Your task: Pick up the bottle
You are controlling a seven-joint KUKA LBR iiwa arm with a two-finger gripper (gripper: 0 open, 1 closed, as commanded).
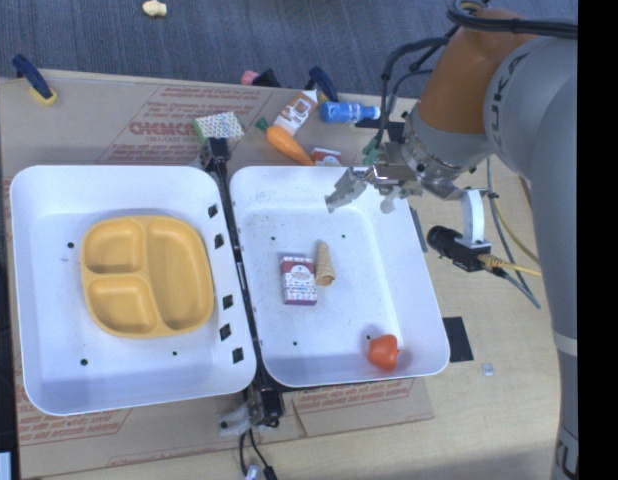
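Currently the gripper (pixel 364 190) hovers over the far edge of the right bin (pixel 409 268), its jaws spread open and holding nothing. Below and nearer lie a small red carton (pixel 298 279), an ice-cream cone (pixel 323 264) just beside it, and a tomato (pixel 383 351) in the near right corner. Outside the bin, on the desk (pixel 119 118) at the far side, rest a carrot (pixel 288 145), a white bottle (pixel 296 112) and a blue bottle (pixel 347 112). This looks like the approach step; the next move likely calls for reaching farther, beyond the bin's rim.
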